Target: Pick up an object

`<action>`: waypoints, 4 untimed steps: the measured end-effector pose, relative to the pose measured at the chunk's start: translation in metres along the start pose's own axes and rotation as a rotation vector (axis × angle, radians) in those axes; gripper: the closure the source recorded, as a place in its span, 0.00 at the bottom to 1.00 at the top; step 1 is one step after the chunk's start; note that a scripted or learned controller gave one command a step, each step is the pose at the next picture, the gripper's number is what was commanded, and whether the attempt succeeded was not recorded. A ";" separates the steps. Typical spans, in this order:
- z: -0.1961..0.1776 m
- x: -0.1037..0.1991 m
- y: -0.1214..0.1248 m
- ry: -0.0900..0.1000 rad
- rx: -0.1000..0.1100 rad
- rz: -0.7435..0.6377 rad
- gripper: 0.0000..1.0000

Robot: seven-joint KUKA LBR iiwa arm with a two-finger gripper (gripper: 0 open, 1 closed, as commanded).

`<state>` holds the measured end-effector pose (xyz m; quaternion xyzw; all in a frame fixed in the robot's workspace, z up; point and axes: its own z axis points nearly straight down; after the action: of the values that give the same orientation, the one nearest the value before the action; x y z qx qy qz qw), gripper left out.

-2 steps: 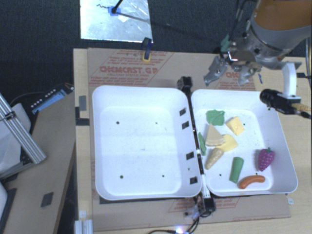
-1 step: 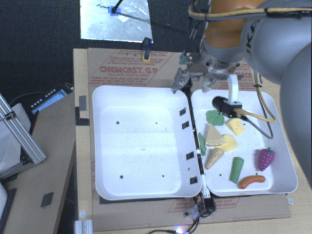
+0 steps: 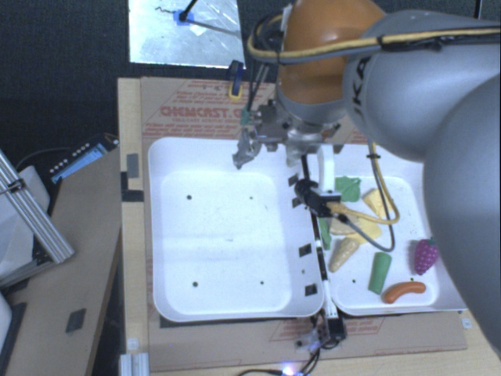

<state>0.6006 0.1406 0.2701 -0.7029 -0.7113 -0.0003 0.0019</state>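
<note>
My gripper (image 3: pixel 291 157) hangs under the orange band of the arm, above the far end of the divider between the two white bins. Nothing shows held in it. The right bin (image 3: pixel 448 294) holds the objects: a green leafy piece (image 3: pixel 347 187), a pale yellow piece (image 3: pixel 374 206), a yellow cone-shaped piece (image 3: pixel 344 251), a green cylinder (image 3: pixel 380 272), an orange sausage (image 3: pixel 404 291) and a purple grape bunch (image 3: pixel 425 255). The nearest of them, the green leafy piece, lies just right of the gripper. The arm hides the right bin's far right part.
The left bin (image 3: pixel 160 233) lies to the gripper's left, on a brown cardboard sheet (image 3: pixel 188 108). A black clip strip (image 3: pixel 317 241) runs along the divider. A shiny foil sheet (image 3: pixel 184 22) lies behind the bins. A metal rail (image 3: pixel 31 218) stands at far left.
</note>
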 end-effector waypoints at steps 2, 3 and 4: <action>-0.086 0.083 -0.015 -0.001 -0.006 0.004 1.00; -0.089 0.080 0.072 -0.003 -0.009 0.011 1.00; -0.002 0.095 -0.024 -0.005 0.011 0.005 1.00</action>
<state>0.5759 0.2348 0.2723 -0.7047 -0.7095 0.0053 0.0038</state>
